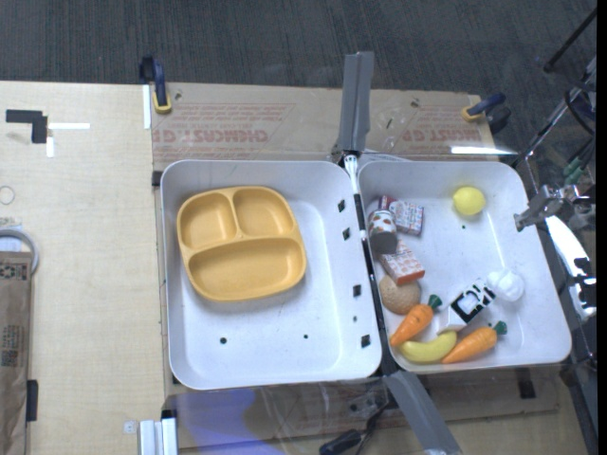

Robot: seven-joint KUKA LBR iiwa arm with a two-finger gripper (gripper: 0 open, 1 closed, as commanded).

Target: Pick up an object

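Observation:
The right bin (531,282) holds several small objects. A yellow ball (468,201) lies near its back right corner. Along the left wall sit a small patterned box (408,217), a dark can (382,229) and a red-and-white box (404,266). Below them is a tan round piece (399,295). At the front lie two toy carrots (413,321) (471,342) with a yellow banana (427,349) between them. A black-and-white object (471,302) and a white bottle (505,285) rest toward the right.
The left bin (266,349) carries a yellow divided plate (242,243). A grey divider post (356,102) stands behind the seam between the bins. Metal fixtures and cables (560,221) crowd the right bin's right edge. A cardboard sheet (285,126) lies behind both bins.

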